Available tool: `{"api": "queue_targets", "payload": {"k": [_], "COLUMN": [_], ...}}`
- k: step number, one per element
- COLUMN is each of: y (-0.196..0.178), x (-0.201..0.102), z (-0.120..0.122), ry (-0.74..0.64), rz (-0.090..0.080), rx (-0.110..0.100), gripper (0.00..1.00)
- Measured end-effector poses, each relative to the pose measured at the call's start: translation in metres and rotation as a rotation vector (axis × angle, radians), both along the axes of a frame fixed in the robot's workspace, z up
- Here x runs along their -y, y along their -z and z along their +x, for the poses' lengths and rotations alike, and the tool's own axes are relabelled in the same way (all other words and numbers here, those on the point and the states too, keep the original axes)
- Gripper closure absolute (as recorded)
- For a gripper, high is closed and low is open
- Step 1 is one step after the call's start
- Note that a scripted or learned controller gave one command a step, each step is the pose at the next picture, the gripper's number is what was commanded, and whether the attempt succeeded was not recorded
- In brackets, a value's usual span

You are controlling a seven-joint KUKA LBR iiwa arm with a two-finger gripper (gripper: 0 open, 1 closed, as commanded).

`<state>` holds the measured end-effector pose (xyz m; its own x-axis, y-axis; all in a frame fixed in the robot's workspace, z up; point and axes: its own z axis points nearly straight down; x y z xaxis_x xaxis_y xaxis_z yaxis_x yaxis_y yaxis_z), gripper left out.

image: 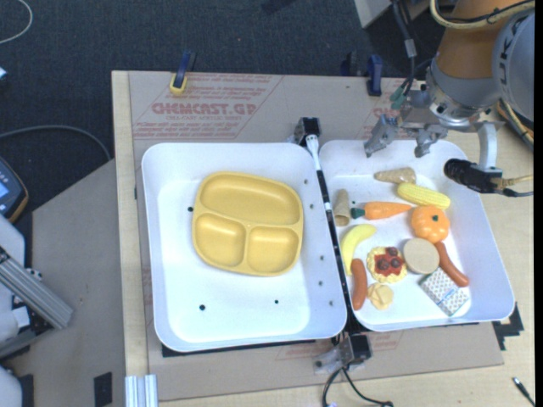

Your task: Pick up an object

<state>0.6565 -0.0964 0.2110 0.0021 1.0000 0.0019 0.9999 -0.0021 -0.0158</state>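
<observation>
Left white bin [161,227]: yellow three-compartment plastic tray [248,223] lying flat, well apart from my work. Right white bin [496,261]: crowded toy food. Yellow banana [356,240] near divider, red sausage [359,282] just below it, orange carrot [388,211] between banana and yellow corn cob [423,196]. Orange fruit [429,224] just beside round tan cookie [420,256]; silver foil packet [445,292] at front right. My end effector [399,140] hovers over bin's far edge, fingers spread, nothing between them.
</observation>
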Motion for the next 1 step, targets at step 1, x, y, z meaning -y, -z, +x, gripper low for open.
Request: {"api": "queue_targets", "payload": {"k": [1], "y": [-0.0095], "x": [-0.0002], "z": [0.0029], "ry": [-0.002], "rz": [-0.001], "rx": [0.015], "gripper": [0.0]}}
